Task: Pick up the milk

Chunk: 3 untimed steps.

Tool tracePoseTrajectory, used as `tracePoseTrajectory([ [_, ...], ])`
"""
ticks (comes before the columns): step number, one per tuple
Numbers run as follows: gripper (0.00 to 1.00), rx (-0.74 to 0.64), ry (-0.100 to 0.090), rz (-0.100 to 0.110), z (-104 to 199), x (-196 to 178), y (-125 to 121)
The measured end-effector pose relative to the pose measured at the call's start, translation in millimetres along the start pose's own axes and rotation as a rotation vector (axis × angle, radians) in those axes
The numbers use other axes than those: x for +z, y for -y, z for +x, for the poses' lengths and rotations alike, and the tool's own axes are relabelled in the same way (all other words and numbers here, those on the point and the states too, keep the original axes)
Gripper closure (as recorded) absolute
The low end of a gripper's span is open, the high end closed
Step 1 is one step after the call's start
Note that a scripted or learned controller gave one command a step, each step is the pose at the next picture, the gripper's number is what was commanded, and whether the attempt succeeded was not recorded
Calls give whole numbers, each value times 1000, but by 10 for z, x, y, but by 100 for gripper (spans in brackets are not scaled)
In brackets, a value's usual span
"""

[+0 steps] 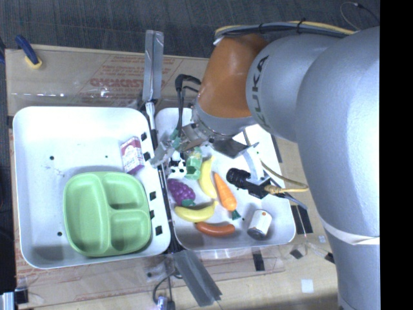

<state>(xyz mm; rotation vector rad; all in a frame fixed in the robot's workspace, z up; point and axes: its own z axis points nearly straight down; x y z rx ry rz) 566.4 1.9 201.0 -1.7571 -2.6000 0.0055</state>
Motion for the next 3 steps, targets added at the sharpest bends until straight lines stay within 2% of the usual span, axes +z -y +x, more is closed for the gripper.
tracePoseTrajectory([
  [1,0,-21,2,-4,-399,97,39],
  [2,0,-42,0,-1,-126,99,116],
  [3,0,-51,1,-4,-408,92,123],
])
